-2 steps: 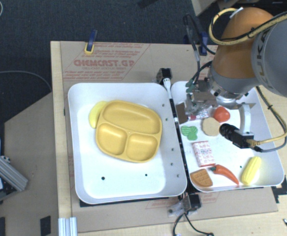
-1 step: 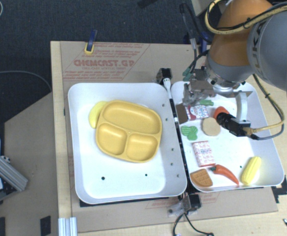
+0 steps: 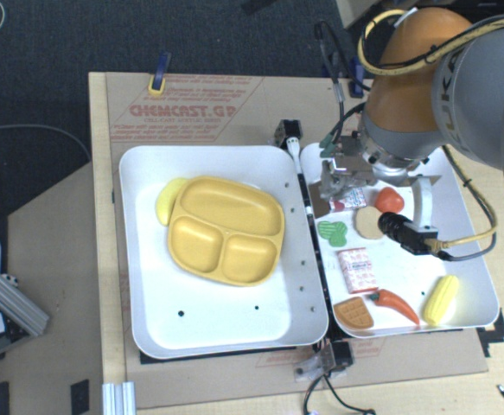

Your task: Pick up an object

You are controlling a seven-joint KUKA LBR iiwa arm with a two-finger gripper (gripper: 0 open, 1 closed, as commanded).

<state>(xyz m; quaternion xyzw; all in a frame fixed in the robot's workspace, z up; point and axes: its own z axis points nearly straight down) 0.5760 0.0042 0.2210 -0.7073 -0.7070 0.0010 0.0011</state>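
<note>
My gripper [image 3: 342, 182] hangs over the back left part of the right bin [image 3: 472, 305], under the orange band of the arm. Just beneath and beside it lie a red-and-white packet [image 3: 350, 201], a green toy piece [image 3: 332, 230], a tan round disc [image 3: 368, 224] and a red tomato-like piece [image 3: 390, 201]. Nearer the front are a pink-and-white packet [image 3: 357, 271], an orange carrot [image 3: 394, 303], a yellow corn cob [image 3: 441, 298] and a brown waffle-like piece [image 3: 354, 313]. I see nothing between the fingers.
The left bin [image 3: 148, 309] holds an upturned yellow divided plate [image 3: 226, 229] with a yellow object [image 3: 169, 199] poking out at its left. A black cable connector [image 3: 407, 233] hangs from the arm over the right bin. Cardboard lies under both bins.
</note>
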